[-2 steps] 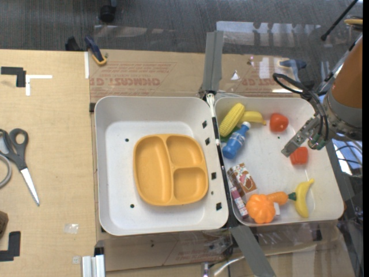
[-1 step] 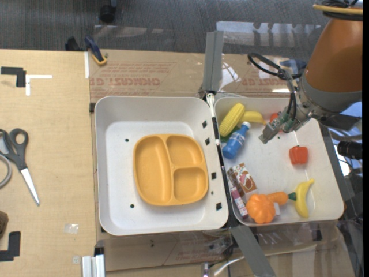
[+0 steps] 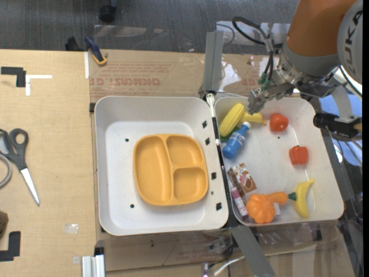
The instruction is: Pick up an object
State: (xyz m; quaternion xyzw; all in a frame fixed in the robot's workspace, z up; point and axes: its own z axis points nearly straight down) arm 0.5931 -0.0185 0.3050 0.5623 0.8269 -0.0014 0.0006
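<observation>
Diagonally, corn cob (image 3: 232, 118), tip up-right.

You get bright, even light from above, with soft, short shadows. The white bins (image 3: 104, 172) glare slightly but keep their detail, and the yellow tray (image 3: 170, 169) carries a mild sheen. Focus is sharp across the bench (image 3: 46, 154); the orange arm (image 3: 323, 16) at top right looks soft.

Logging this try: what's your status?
Gripper low over right bin, beside corn. Nothing seen held. Bottle and tomato close by.
</observation>
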